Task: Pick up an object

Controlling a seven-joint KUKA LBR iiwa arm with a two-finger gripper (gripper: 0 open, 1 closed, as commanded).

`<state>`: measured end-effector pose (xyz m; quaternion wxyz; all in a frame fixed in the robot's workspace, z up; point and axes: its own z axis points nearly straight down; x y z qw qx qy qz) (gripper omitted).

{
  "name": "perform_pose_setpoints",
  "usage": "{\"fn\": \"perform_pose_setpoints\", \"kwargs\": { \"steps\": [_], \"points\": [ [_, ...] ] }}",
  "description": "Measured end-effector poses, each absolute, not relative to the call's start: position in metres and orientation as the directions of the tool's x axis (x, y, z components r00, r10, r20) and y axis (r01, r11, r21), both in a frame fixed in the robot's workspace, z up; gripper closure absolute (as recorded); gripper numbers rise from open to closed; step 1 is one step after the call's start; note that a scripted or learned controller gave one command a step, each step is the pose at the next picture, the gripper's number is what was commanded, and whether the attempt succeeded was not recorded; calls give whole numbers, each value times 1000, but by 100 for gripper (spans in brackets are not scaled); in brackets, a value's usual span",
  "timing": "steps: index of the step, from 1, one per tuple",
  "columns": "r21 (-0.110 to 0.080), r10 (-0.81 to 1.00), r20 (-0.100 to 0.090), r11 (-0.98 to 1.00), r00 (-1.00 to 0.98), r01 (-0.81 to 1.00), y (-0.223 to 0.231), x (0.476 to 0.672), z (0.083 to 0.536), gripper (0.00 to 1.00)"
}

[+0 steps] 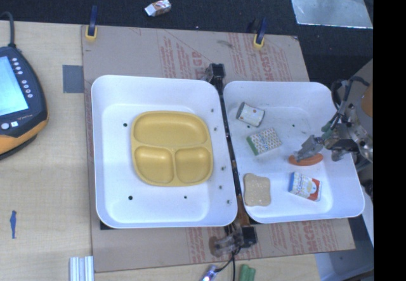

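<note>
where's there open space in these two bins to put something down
Left bin: a bare white margin runs all around the yellow divided plate, widest below it. Right bin: free along the top edge above the small can. It is crowded around the gripper, orange piece, carton and tan slice.

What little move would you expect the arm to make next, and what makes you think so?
Probably a short drop straight down onto the orange piece. The gripper hangs right over it in the right bin, and nothing shows between its fingers. The piece lies apart from the small carton and the checkered packet, so there is room to close on it.
</note>
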<state>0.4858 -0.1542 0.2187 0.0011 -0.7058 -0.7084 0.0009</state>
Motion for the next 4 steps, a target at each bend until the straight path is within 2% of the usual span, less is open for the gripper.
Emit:
{"fn": "perform_pose_setpoints", "kwargs": {
  "steps": [1, 2, 3, 4],
  "points": [
    [-2, 1000, -1, 6, -6, 1000, -127, 529, 92, 0],
    [-2, 1000, 0, 5, -5, 1000, -98, 601, 92, 0],
    [-33, 1000, 5, 8, -8, 999, -123, 650, 87, 0],
    [-5, 1000, -1, 4, -4, 1000, -108, 599, 92, 0]
  ]
}}
